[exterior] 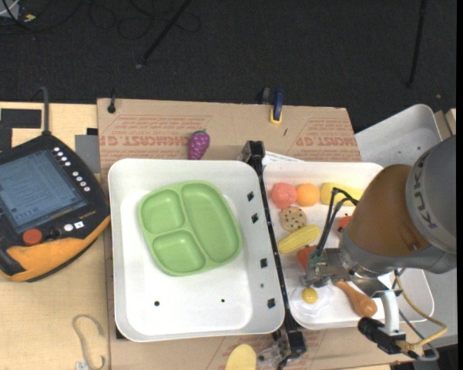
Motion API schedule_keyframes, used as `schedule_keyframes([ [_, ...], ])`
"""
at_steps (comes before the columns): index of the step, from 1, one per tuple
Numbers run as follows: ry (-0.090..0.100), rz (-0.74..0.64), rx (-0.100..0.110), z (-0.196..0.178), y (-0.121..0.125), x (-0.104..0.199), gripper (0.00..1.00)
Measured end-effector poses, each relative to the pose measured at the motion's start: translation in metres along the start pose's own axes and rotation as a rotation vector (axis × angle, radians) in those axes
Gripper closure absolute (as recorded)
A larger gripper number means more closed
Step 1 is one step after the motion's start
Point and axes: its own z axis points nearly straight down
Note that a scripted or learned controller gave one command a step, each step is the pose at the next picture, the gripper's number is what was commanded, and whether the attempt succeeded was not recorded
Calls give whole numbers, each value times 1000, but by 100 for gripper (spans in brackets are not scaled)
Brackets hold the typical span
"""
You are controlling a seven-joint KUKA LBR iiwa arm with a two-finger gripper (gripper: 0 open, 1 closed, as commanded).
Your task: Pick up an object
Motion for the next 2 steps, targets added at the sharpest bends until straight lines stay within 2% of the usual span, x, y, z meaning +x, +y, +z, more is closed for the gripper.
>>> schedule_keyframes([
  [2, -1, -9, -6, -119, -7, 10, 100],
])
